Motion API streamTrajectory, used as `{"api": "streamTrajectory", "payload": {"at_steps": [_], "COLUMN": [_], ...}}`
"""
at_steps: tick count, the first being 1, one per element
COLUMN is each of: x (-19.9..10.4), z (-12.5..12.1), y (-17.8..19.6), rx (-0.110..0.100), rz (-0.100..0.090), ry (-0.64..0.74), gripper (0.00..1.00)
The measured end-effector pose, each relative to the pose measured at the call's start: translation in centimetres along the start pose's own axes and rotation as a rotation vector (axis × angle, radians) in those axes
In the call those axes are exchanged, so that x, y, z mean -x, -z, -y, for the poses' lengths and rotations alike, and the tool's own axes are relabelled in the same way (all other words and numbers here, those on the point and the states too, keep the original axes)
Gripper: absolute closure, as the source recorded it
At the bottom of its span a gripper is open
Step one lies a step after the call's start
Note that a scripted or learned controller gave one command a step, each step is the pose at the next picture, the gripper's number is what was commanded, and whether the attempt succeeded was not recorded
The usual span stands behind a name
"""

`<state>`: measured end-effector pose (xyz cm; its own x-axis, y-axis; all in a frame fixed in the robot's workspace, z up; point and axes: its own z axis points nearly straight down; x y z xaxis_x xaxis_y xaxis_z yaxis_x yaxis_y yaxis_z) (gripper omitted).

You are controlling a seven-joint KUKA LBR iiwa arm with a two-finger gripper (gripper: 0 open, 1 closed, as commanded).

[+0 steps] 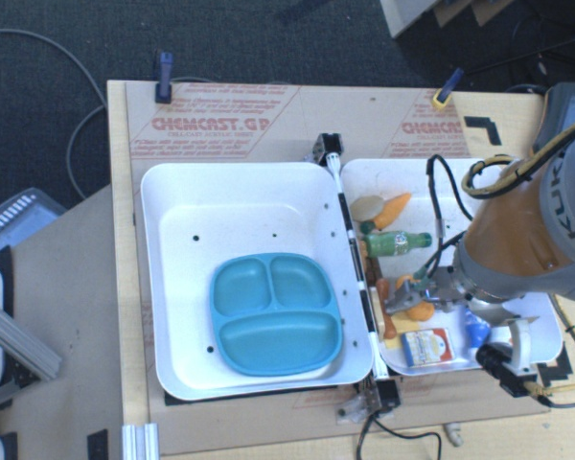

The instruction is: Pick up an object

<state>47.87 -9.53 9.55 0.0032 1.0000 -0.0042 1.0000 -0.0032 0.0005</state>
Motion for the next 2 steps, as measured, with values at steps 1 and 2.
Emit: {"api": "streamTrajectory", "payload": {"at_steps": [1,2], "x": [-0.2,-8.5], "z": [0.0,-3.0], "y": [0.9,8.9], "rx": [0.0,0.0], "rz": [-0.003,-0.005], "ry": [0.001,0.004], "gripper": [1.0,1.0]}}
